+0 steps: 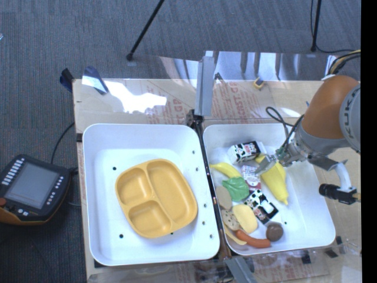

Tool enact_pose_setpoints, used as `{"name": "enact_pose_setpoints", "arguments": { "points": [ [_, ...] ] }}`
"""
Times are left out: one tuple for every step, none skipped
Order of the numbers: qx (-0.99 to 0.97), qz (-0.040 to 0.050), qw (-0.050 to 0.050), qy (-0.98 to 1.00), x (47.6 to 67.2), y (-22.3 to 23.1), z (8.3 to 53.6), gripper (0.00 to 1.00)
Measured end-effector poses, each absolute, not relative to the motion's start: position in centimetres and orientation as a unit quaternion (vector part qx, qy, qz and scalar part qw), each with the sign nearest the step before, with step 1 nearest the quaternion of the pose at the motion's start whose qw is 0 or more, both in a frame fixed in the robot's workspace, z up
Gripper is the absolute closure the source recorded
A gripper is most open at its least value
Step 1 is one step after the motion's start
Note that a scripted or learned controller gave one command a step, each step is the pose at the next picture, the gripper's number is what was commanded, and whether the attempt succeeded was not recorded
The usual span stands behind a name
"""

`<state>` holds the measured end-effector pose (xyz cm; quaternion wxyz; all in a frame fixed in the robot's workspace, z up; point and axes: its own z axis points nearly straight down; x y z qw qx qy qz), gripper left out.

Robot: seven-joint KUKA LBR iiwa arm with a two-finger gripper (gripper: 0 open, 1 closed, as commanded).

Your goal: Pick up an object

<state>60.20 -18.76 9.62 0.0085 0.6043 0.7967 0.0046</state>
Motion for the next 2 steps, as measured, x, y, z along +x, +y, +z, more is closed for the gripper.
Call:
{"name": "enact_pose_setpoints", "arguments": {
  "points": [
    [0.607,0.0061,0.008,0.795,60.32,-18.88,10.76,1.00],
    [0.607,0.0053,0.006,0.795,60.19,-18.86,10.53,0.00]
  ]
}}
